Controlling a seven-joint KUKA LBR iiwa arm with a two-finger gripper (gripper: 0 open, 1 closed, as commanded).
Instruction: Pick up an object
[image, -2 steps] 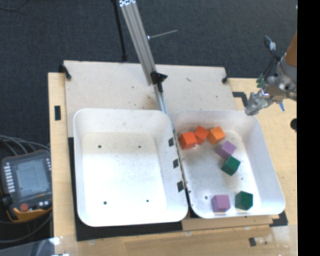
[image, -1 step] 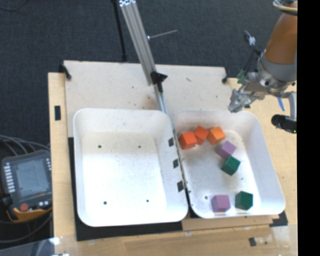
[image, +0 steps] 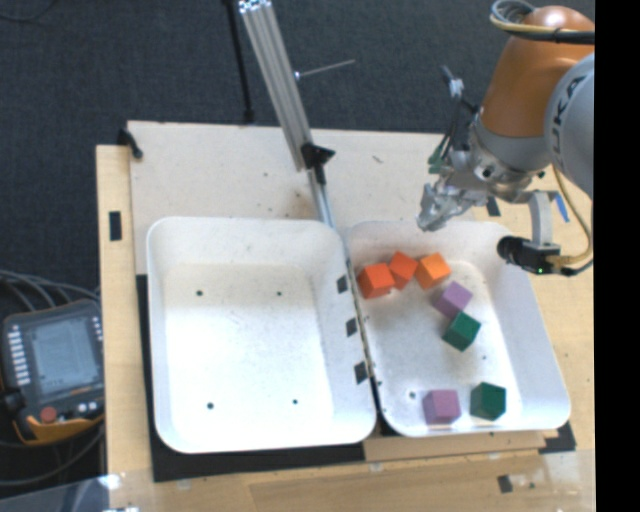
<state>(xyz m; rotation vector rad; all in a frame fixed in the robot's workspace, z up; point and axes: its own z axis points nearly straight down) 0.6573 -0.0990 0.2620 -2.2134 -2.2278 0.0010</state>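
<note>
The right bin (image: 520, 300) holds several small blocks. Three orange blocks (image: 402, 271) lie in a row near its back left. A purple block (image: 452, 298) and a green block (image: 461, 331) sit toward the middle. Another purple block (image: 441, 406) and a green block (image: 488, 400) rest near the front edge. My gripper (image: 437, 213) hangs above the bin's back rim, just behind the orange blocks and apart from them. Nothing shows between its fingers.
The left bin (image: 250, 330) stands beside the right one. A slanted metal post (image: 285, 95) rises from the bench behind the bins. A pendant (image: 55, 360) lies off the bench at the left.
</note>
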